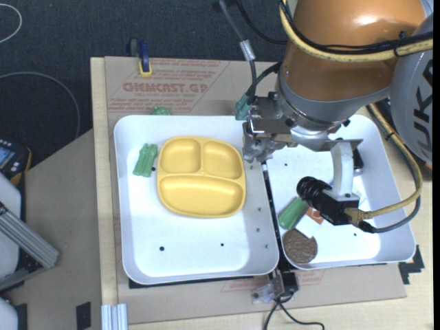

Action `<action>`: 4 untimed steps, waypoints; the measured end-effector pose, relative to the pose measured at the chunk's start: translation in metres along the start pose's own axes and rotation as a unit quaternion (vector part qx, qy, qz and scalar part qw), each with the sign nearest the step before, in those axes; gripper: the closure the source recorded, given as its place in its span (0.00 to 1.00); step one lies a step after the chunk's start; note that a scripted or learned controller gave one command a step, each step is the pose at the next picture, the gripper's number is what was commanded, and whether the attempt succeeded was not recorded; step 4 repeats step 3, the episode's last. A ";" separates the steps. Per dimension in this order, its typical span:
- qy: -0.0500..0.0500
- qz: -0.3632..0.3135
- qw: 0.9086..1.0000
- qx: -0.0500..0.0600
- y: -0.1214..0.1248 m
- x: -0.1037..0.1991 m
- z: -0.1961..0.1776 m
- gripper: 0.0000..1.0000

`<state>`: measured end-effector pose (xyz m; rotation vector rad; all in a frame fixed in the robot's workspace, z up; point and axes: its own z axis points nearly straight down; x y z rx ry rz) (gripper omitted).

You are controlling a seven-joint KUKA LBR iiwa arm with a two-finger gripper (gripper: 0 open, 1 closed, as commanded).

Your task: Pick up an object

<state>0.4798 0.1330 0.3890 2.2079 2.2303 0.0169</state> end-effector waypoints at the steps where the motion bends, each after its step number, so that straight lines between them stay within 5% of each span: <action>1: -0.003 0.003 1.000 0.003 0.000 -0.004 -0.006 1.00; 4: -0.003 0.002 1.000 0.001 0.001 -0.003 -0.026 1.00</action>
